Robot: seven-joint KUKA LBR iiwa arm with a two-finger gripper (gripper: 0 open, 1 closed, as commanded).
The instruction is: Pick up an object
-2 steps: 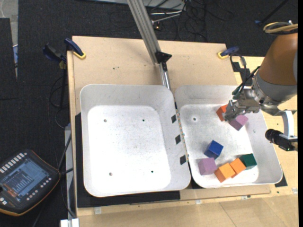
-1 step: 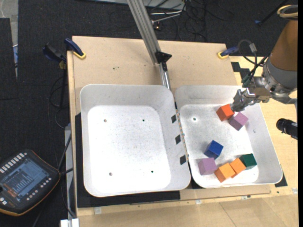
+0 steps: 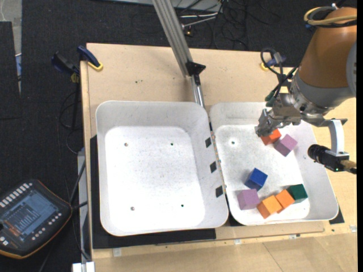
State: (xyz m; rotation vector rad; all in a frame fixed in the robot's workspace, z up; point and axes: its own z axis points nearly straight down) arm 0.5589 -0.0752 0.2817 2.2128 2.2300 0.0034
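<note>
In the right bin (image 3: 238, 217) lie several small blocks. An orange block (image 3: 273, 135) sits directly under my gripper (image 3: 266, 130), which hangs low at the bin's upper middle. A purple block (image 3: 285, 144) touches that orange one on its right. Further down are a blue block (image 3: 256, 178), a second purple block (image 3: 247, 198), an orange block (image 3: 270, 203) and a green block (image 3: 296, 193). The gripper's body hides its fingertips, and I cannot tell whether the orange block is between them.
The left bin (image 3: 113, 123) lies beside the right one. A metal pole (image 3: 173, 30) slants over the bench's far side, and clamps (image 3: 88, 58) sit at the far corners. A teach pendant (image 3: 28, 214) lies off the bench's left.
</note>
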